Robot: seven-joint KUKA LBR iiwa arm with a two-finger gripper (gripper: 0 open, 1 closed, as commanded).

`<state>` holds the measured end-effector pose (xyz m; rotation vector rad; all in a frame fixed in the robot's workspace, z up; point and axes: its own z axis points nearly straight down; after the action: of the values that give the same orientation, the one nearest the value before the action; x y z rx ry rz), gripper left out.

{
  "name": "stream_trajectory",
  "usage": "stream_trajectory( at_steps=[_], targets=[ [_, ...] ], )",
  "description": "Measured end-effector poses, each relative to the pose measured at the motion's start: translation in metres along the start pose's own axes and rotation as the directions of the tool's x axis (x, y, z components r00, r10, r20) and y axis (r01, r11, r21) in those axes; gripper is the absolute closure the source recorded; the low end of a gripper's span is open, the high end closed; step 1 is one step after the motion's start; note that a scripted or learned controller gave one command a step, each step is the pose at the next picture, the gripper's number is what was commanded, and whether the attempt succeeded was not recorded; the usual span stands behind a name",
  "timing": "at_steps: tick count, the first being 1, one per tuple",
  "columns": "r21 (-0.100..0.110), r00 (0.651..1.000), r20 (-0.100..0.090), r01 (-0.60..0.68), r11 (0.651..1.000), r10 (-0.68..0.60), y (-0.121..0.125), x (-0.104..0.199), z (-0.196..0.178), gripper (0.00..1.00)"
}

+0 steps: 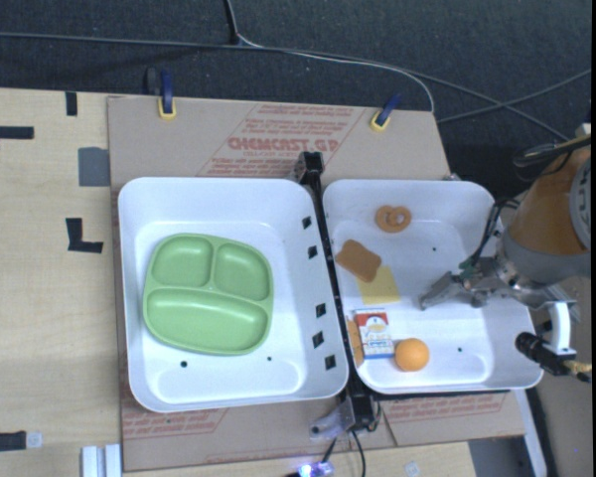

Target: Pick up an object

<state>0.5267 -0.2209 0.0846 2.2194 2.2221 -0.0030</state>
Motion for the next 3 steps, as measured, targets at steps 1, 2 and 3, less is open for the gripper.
stream_trajectory(
  at_steps=[1,2,3],
  targets=[
    [-0.006,1.000,0.005,0.000,1.000,0.000,0.001,-0.001,-0.012,1.00],
    [-0.002,1.000,-0.002,-0.001,1.000,0.001,-0.004,-0.002,-0.056,1.00],
    [-0.003,1.000,-0.002,0.001,1.000,-0.001,-0.002,0.005,-0.100,1.00]
  ],
)
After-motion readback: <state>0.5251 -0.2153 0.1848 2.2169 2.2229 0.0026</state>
